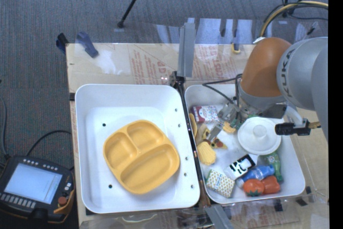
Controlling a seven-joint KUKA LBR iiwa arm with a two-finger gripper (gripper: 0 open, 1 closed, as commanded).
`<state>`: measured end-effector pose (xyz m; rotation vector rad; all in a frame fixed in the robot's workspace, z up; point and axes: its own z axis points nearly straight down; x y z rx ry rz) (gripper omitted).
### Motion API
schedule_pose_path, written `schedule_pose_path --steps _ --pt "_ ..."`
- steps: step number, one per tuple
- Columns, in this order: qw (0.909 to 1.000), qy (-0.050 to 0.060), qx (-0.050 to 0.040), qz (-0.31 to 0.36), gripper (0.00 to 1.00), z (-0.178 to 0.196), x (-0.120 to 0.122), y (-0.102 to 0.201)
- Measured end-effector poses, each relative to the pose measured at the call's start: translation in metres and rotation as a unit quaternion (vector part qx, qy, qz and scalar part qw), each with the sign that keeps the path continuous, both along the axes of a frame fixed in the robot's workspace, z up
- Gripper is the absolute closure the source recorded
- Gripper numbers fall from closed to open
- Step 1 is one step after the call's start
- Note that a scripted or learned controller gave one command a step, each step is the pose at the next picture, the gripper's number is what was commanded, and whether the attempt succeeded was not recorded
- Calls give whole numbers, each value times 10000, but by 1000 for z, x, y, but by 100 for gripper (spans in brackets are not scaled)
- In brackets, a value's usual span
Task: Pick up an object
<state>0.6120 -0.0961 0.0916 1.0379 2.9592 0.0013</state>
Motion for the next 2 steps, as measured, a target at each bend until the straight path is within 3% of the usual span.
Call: schedule_pose_path --steps 1,2 --pt "9996 -34 -26 -270 0 2 -30 8" --pt "9953 -39 -6 -968 0 1 -64 5"
